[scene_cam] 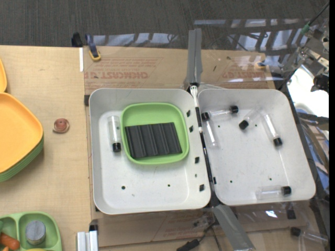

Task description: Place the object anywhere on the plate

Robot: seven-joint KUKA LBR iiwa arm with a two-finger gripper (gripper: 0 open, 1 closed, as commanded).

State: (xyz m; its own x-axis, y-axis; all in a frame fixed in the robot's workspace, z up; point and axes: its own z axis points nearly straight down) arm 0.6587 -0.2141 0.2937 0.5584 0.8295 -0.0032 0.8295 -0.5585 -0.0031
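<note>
A green square plate (pixel 154 113) sits in the upper middle of the left bin (pixel 152 190). A dark grey ridged block (pixel 155 140) lies flat on the plate, covering its lower half. A clear tube with a black cap (pixel 114 134) lies on the bin floor just left of the plate. In the right bin (pixel 251 166) several more clear black-capped tubes are scattered: one near the top left (pixel 222 112), one along the left wall (pixel 209 133), one at the upper right (pixel 272 129) and one at the bottom right (pixel 273 192).
A stack of orange plates (pixel 18 135) and a small red knob (pixel 61 125) rest on the wooden bench at left. A green compartment tray (pixel 29 234) sits at the bottom left. Cardboard (pixel 136 75) lies under the bins.
</note>
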